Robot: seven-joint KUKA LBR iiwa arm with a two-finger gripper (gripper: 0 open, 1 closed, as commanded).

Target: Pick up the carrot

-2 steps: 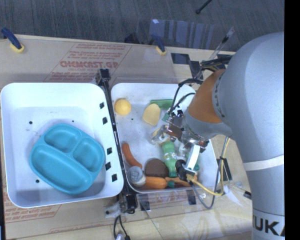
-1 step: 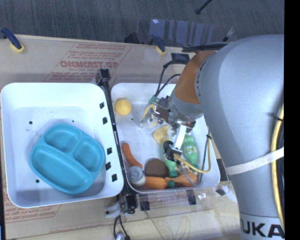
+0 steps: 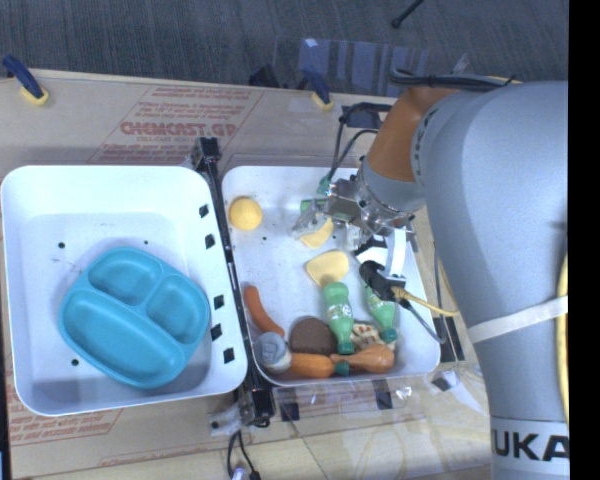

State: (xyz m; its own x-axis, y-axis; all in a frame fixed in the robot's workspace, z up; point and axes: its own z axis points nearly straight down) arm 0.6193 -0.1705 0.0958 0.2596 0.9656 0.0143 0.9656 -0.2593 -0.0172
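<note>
While the grey arm with its orange wrist band (image 3: 395, 138) reaches in from the right, the end effector (image 3: 332, 213) hangs over the upper middle of the right white shallow bin (image 3: 280, 183), close above a pale yellow wedge-shaped toy piece (image 3: 317, 233); whether it is open or closed on anything cannot be told from this slant, as the wrist body hides the tips

The task's thing, an orange toy carrot (image 3: 313, 365), lies flat along the near wall of the right bin, well apart from the end effector. It sits in a tight cluster: a grey round piece (image 3: 272, 348) just beside its left end, a dark brown rounded piece (image 3: 311, 334) touching above, a second orange item with a green end (image 3: 368, 359) at its right. An orange sausage-shaped piece (image 3: 261, 310) lies along the left wall. Judgement: crowding against the wall leaves little room for a grasp from above.

Other contents: green toy bottle (image 3: 338, 313), second green piece (image 3: 382, 313), yellow flat slice (image 3: 328, 266), yellow ball (image 3: 244, 213) near the upper left corner. The left white bin (image 3: 40, 193) holds a light blue divided plastic tray (image 3: 135, 314), probably kept separate as a drop target.

Writing: the cardboard sheet on the worktop (image 3: 170, 123) reads "CHEMCAST GP" in red, smaller lines illegible; "UKA" in black shows on the arm's lower link (image 3: 530, 448)
</note>
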